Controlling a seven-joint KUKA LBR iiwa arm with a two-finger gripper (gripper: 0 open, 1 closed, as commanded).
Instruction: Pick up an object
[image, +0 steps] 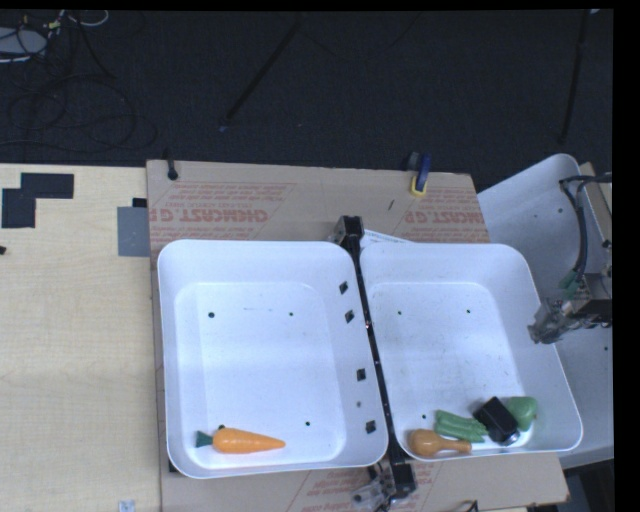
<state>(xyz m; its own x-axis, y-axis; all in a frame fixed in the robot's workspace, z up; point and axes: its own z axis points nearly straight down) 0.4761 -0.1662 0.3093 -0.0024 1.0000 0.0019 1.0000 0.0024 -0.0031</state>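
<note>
Your gripper (548, 327) sits at 3 o'clock, off the right bin's (545, 290) edge; cannot tell its state. Carrot (246, 440) lies at 7 o'clock in the left bin (180, 300). Black block (496, 419), green pieces (460, 425), orange gourd (437, 443) cluster at 5 o'clock.

Body shell: pale grey, smooth rounded robot arm casing (540, 205), seen beyond the far right corner of the right-hand shallow white plastic bin (560, 400).
Cable: thin dark cable (578, 225) curving in a loop along the casing, just outside that bin's right rim.
End effector: small grey metallic end effector (560, 320), blurred; finer detail unreadable.
</note>
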